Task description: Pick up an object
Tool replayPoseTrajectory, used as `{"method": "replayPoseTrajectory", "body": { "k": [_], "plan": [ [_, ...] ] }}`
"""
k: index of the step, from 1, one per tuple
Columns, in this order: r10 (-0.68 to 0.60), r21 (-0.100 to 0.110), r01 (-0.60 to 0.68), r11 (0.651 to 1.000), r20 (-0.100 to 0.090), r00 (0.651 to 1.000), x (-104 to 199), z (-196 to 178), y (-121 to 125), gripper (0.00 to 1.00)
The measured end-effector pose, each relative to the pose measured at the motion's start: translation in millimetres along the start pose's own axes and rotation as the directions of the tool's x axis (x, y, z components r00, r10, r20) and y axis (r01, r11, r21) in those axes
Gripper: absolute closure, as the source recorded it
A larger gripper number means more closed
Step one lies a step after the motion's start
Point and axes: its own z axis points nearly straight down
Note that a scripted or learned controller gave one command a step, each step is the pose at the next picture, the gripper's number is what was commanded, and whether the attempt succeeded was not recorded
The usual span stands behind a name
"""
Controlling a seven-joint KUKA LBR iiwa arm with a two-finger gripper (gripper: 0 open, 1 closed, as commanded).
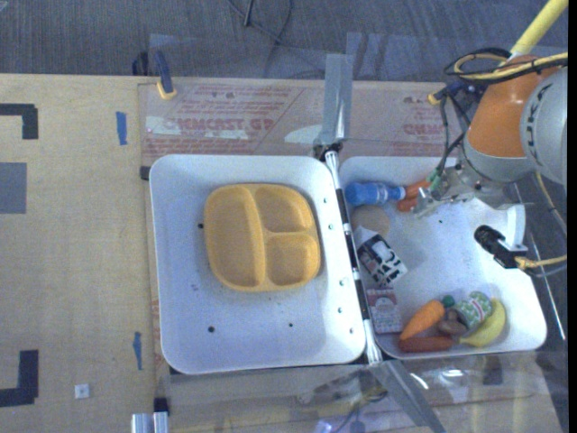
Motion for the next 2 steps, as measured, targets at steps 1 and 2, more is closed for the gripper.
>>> {"method": "replayPoseTrajectory", "body": {
  "k": [1,2],
  "plan": [
    [0.000,0.000,0.000,1.000,0.000,1.000,0,0,0,0.00],
    [0.044,0.027,-0.043,0.999,-0.017,0.999,-21,12,24,0.00]
  ]
}}
